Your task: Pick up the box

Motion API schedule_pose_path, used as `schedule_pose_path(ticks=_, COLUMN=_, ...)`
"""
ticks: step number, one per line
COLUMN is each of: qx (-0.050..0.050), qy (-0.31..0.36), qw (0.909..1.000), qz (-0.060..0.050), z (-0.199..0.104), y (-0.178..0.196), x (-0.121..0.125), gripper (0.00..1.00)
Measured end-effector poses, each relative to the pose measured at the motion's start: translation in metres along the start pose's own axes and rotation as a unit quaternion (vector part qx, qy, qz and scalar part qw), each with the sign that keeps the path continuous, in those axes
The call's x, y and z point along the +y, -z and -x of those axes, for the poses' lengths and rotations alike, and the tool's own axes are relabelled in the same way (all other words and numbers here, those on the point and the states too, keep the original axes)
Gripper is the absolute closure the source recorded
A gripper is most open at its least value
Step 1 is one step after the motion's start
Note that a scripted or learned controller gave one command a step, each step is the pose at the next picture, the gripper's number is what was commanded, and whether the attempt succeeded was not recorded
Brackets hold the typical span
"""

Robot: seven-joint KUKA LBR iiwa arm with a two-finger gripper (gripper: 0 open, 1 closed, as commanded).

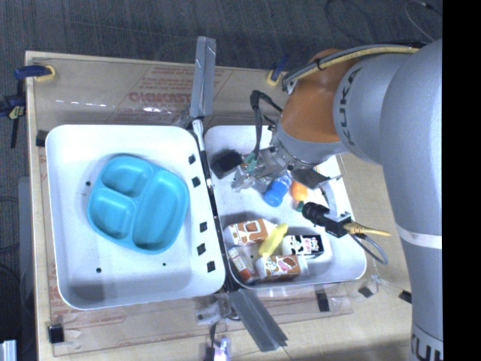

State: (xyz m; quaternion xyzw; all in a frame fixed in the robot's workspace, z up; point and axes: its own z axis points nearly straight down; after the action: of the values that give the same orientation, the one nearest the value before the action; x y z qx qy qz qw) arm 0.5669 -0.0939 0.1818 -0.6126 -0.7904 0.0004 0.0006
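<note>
Hovering over the back half of the right bin (346, 265), the pincer (254, 173), whose state I cannot tell, has the box (248, 233) toward the near wall, long axis running left-right.

Bench on dark carpet

A pale wooden bench top (150, 89) with faded red print sits on dark grey carpet (113, 13); blue clamps (34, 72) grip its left edge.
</note>
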Motion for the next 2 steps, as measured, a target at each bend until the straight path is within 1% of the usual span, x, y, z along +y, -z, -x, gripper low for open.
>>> schedule_pose_path(ticks=1, qx=0.001, qy=-0.072, qw=0.9974, qz=-0.001, z=-0.0200, y=0.0259, x=-0.0432, gripper=1.00)
schedule_pose_path(ticks=2, qx=0.001, qy=-0.072, qw=0.9974, qz=-0.001, z=-0.0199, y=0.0259, x=-0.0432, gripper=0.00)
